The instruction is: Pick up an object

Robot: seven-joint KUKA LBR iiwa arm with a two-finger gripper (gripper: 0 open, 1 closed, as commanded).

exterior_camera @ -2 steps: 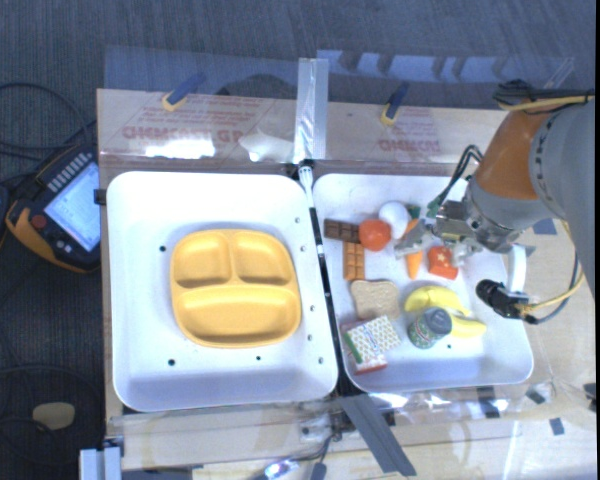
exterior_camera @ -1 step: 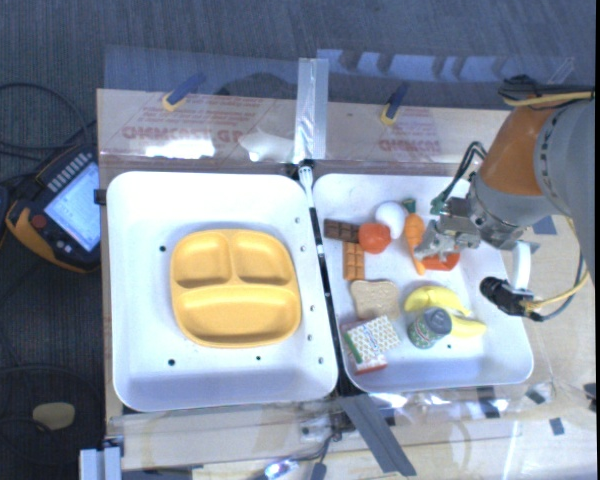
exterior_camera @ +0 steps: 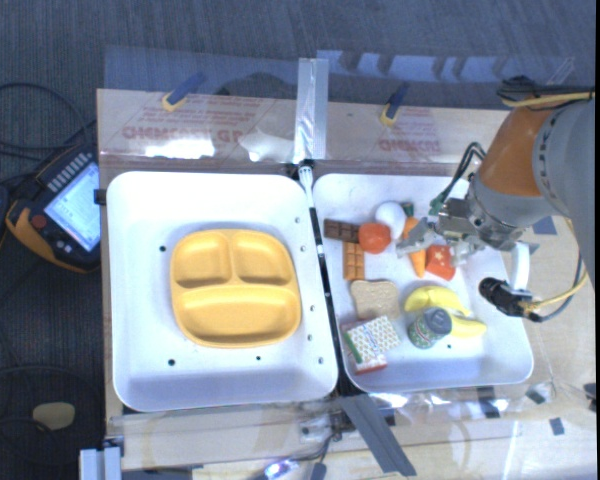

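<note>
- At the near edge of the right bin [exterior_camera: 520, 363] lie a checkered packet [exterior_camera: 372, 340] in the front left corner and a small grey-topped can [exterior_camera: 430, 327] resting against a yellow banana [exterior_camera: 450, 308].
- Just behind them, a slice of toast [exterior_camera: 374, 295] lies flat, touching the packet's far corner.
- Further back along the bin's left side sit an orange wafer [exterior_camera: 353, 261] and a dark brown chocolate bar [exterior_camera: 341, 231], with a red tomato [exterior_camera: 375, 236] just beside them and a white egg [exterior_camera: 389, 213] touching the tomato from behind.
- The gripper [exterior_camera: 442, 230] is low over the middle of this bin, reaching in from the right on the grey arm [exterior_camera: 540, 168]; whether it is open or closed cannot be told.
- Directly at the gripper are a red toy piece [exterior_camera: 439, 261] and an orange carrot [exterior_camera: 417, 260], side by side; it is unclear whether either is grasped.
- The left bin [exterior_camera: 140, 368] contains a yellow divided plate [exterior_camera: 236, 286] with three compartments, sitting centrally and well apart from the walls.
- Left of the bench, a teach pendant [exterior_camera: 65, 213] lies on the floor.
</note>
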